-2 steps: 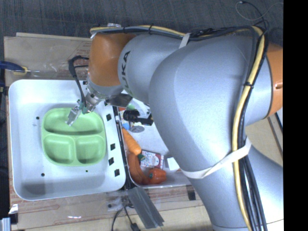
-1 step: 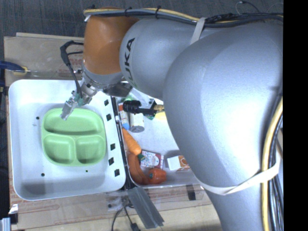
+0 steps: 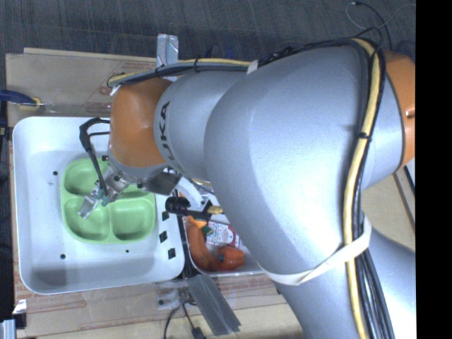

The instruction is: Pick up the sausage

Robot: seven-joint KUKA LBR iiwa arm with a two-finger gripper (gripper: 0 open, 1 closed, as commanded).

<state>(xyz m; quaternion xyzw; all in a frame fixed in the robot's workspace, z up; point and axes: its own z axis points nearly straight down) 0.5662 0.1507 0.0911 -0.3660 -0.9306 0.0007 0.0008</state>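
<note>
Down low, the gripper (image 3: 92, 204) hung over the green tray (image 3: 131, 221) in the left bin (image 3: 32, 196), its tip just above the tray's near-left compartment. Whether it was open or closed could not be told at this size, and nothing showed in its grasp. Behind it rose the orange wrist band (image 3: 138, 129) and then the grey arm (image 3: 282, 161), which covered most of the right bin (image 3: 236, 270). The sausage (image 3: 200, 246), seemingly the brownish-orange curved piece, lay in that right bin, touching a red item (image 3: 227, 257) and well apart from the gripper. To do the step well, the gripper would probably need to cross to the right bin, line up across the sausage's narrow width, and come down clear of the red item.
</note>
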